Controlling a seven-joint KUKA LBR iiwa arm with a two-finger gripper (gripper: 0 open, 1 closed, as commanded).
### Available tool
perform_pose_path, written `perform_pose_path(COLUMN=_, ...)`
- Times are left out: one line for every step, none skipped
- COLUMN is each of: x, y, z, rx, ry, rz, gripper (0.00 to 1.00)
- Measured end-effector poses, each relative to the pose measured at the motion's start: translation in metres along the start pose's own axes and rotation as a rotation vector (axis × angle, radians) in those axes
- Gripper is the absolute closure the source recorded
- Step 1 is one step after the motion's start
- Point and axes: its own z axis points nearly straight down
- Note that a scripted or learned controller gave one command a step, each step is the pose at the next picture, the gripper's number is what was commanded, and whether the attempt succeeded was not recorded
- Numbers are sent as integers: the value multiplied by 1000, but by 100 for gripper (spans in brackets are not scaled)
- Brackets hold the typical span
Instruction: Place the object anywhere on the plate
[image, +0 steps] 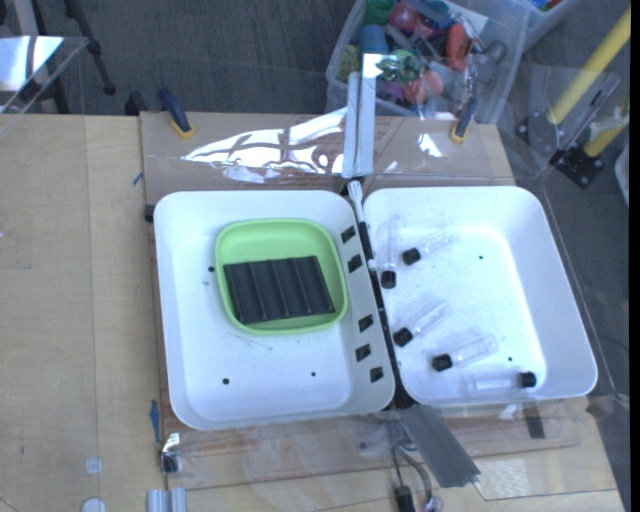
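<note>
Clear vials (455, 353) with black caps, low in the right bin (540, 250), could roll from any grasp before reaching the green plate (235, 240), already holding a black ridged block (278, 288).

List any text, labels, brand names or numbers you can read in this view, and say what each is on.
None can be read.
Green plate and the dark ridged block on it: no print seen.
Clear vials with black caps in the right bin: no labels seen.
Clear storage box behind the bins: colourful contents, any lettering too small and blurred to read.
</note>
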Motion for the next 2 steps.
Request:
perform_pose_path(x=27, y=20, z=90, rx=6, ry=-1, rz=105, gripper=0)
perform_pose_path(x=31, y=14, z=158, rx=6, ry=-2, rz=225, gripper=0)
